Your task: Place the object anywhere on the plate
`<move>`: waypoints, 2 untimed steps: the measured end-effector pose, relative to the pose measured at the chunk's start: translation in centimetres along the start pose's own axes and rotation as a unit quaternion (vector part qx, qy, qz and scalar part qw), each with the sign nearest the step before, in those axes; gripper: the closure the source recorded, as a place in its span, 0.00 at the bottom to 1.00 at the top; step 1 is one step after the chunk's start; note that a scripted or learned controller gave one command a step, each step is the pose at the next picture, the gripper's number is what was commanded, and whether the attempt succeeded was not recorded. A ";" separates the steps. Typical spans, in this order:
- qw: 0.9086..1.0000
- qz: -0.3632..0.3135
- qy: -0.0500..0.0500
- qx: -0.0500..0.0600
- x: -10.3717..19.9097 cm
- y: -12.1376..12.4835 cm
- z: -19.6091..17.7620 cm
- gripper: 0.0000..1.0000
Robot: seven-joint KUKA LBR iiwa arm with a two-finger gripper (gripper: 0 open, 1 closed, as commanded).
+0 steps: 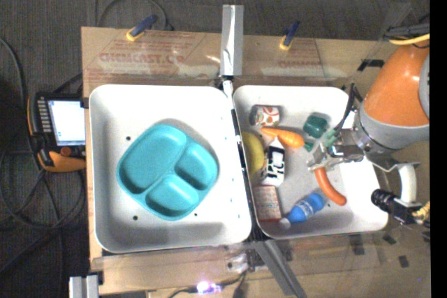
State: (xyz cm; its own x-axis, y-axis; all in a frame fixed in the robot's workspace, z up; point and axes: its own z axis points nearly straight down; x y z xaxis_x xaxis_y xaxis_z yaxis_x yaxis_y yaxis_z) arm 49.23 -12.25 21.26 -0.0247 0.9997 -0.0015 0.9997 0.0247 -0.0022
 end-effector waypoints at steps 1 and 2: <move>0.997 -0.077 0.001 0.001 6.1 3.3 3.0 1.00; 0.991 -0.133 0.001 0.000 15.1 5.9 2.1 1.00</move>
State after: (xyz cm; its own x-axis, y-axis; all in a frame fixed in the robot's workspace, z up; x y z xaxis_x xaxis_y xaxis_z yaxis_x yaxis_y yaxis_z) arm 54.76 2.96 19.12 -0.2865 0.9581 0.0004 0.9581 0.2865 -0.0034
